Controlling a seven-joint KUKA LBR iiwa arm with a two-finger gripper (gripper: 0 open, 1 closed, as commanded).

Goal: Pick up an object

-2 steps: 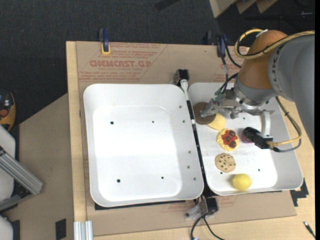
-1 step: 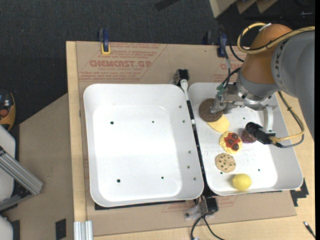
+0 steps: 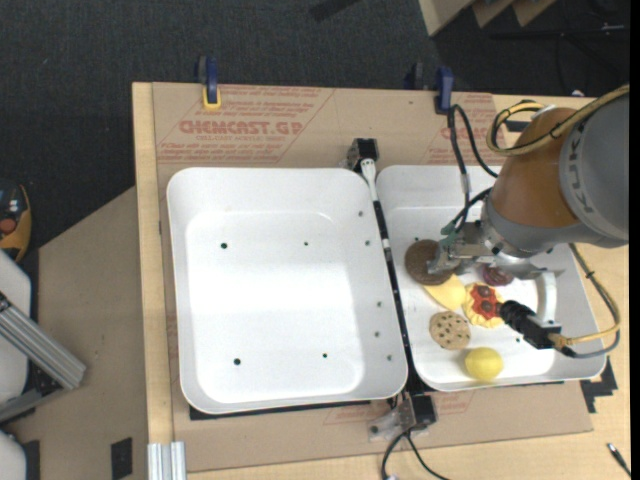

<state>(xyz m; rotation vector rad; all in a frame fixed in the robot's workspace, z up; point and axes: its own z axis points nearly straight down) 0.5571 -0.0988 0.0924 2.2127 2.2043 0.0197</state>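
Observation:
The right bin [image 3: 420,193] holds several small objects: a brown round piece [image 3: 420,258], a pale yellow flat piece [image 3: 449,292], a speckled cookie-like disc [image 3: 449,330], a yellow ball [image 3: 484,364] and a red-and-yellow item [image 3: 484,304]. The arm [image 3: 560,183], grey with an orange band, reaches in from the right and hangs over this bin. Its gripper [image 3: 462,251] is low among the objects, just right of the brown piece and above the pale yellow piece. The wrist hides the fingertips.
The left bin [image 3: 200,203] lies beside the right one, a black divider strip [image 3: 385,258] between them. Both rest on a cardboard sheet [image 3: 250,123] held by clamps [image 3: 209,80] at the back. Cables [image 3: 460,158] trail over the right bin's rear edge.

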